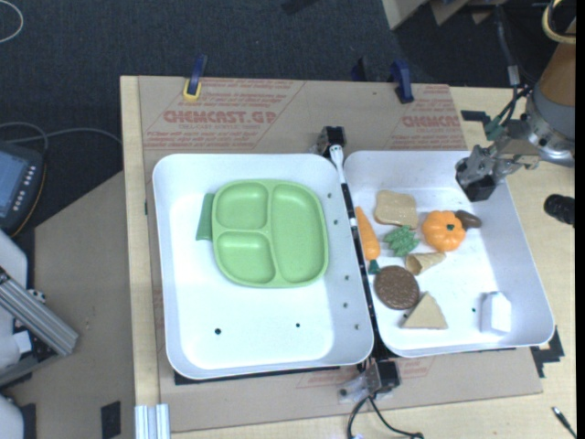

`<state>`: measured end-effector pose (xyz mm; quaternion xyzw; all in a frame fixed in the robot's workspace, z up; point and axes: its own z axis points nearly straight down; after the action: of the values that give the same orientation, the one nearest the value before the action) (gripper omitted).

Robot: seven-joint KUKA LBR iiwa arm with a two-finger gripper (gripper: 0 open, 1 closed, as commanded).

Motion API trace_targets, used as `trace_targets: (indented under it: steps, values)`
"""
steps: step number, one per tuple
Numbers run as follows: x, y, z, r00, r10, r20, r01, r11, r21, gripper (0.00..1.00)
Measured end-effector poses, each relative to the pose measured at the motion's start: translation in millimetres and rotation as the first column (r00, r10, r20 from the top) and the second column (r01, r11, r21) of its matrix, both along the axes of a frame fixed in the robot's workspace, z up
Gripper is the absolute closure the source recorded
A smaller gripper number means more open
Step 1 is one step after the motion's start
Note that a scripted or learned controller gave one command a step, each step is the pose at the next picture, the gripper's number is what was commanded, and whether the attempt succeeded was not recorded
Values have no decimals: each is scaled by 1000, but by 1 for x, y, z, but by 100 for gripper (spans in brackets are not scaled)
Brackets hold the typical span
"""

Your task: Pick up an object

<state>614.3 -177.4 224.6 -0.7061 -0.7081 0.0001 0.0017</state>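
Item: dark two-finger jaws, state not discernible, nothing seen held. Small round orange toy pumpkin lies just below-left of jaws in right white bin. Pick judged not yet begun

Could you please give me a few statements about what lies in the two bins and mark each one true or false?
1. The green plastic divided plate lies in the left white bin. True.
2. The small orange toy pumpkin sits on the plate. False: it is in the right white bin.
3. The orange toy carrot lies near the right bin's left wall. True.
4. The end effector holds the round brown cookie. False: the cookie lies on the bin floor.
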Motion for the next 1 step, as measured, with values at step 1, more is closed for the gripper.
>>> trace_targets:
  steps: [1]
  values:
    - [-16,42,-5,1000,1,0,-1,1000,0,100]
